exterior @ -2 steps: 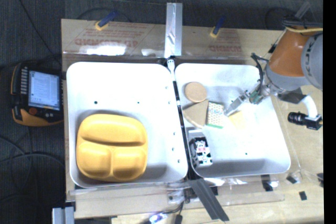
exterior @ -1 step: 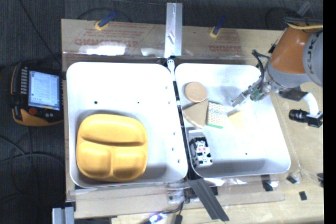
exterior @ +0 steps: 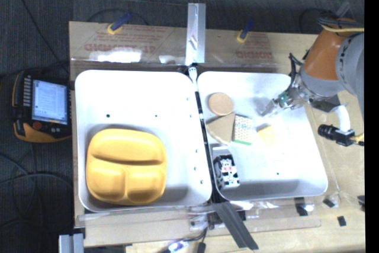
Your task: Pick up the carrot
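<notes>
Camera view: gripper [exterior: 271, 105] is seen over right bin [exterior: 308, 151], twd its back-right part, blurred; whether clenched or released can't be told. Carrot can't be picked out w/ certainty among the bin's items.

Two shallow white bins sit side by side on one counter [exterior: 346, 186]: the left bin [exterior: 118, 83] and the right bin [exterior: 296, 157]; the left bin carries one thing, a large yellow loaf-shaped object [exterior: 125, 164]; the right bin carries five small things: one round tan disc [exterior: 221, 103], one flat tan piece [exterior: 218, 126] just below it, one small speckled card with a green edge [exterior: 242, 129], one pale yellow block [exterior: 266, 135], and one small black-and-white patterned box [exterior: 226, 170]; one arm [exterior: 331, 62] reaches in, bearing one end effector [exterior: 273, 105]; one handheld screen unit [exterior: 42, 105] lies left of the counter; two blue-and-yellow clamps [exterior: 118, 23] grip its far edge.
</notes>
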`<state>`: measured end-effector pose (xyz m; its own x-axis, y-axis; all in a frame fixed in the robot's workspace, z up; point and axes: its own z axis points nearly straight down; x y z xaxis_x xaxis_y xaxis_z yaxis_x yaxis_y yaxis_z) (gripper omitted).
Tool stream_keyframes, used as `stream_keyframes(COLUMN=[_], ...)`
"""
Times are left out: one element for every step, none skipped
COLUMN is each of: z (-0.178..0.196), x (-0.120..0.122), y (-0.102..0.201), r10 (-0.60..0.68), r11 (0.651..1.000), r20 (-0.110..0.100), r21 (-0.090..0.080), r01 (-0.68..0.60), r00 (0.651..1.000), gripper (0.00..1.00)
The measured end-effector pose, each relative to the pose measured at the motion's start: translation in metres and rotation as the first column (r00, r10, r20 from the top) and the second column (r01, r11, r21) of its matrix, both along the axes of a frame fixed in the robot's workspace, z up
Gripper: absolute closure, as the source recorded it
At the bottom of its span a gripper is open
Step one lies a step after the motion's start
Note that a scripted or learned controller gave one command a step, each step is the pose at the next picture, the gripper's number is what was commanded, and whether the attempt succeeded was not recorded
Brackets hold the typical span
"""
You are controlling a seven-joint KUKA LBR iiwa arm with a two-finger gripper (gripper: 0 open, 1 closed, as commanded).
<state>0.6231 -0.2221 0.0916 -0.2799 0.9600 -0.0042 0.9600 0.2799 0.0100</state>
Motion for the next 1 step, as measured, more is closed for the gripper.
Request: stream_keyframes(z=[-0.0005], x=[0.0017], y=[0.0069], r10=[0.007], r11=[1.000], r20=[-0.002], r21=[0.008], r01=[-0.007], r00=[1.000], gripper=[0.00])
